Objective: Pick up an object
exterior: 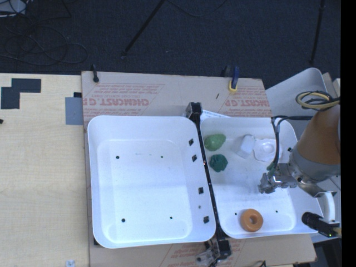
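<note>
From the camera view, two white bins are seen side by side on the tabletop (44, 171). In the right bin (283, 218) an orange ring (251, 219) is found near the front wall, a light green lump (214, 142) and a dark green lump (218, 162) by the divider, and a clear pale object (257, 147) at the back. The tool (268, 183) is poised over the right bin's floor, apart from all of them; its state cannot be told. The left bin (100, 132) is seen beside it.

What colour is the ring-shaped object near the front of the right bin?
Orange ring-shaped object; the camera view shows it clearly.
</note>
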`<state>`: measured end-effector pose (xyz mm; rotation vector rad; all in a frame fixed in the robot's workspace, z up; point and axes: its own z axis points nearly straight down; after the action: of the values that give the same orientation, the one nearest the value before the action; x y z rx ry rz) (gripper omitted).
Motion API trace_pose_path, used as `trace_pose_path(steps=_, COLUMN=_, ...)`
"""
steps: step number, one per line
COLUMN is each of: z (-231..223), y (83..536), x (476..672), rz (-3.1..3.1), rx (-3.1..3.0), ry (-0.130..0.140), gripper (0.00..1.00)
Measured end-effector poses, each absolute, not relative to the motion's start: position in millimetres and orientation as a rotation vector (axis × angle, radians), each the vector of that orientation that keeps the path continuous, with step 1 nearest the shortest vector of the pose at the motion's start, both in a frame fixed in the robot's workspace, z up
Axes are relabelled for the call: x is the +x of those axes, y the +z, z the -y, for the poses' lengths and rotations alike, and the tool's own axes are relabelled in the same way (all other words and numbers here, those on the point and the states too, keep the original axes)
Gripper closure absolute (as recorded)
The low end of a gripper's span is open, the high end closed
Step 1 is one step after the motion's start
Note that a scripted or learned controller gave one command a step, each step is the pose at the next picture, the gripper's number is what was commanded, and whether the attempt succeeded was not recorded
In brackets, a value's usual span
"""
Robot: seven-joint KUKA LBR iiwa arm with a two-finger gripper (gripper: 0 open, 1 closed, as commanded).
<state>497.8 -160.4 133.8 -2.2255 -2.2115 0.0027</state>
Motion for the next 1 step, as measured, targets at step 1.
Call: trace_pose_path(steps=1, z=161.1, y=143.1, x=497.7, rz=2.208, rx=-2.227, ry=0.004, gripper=1.0)
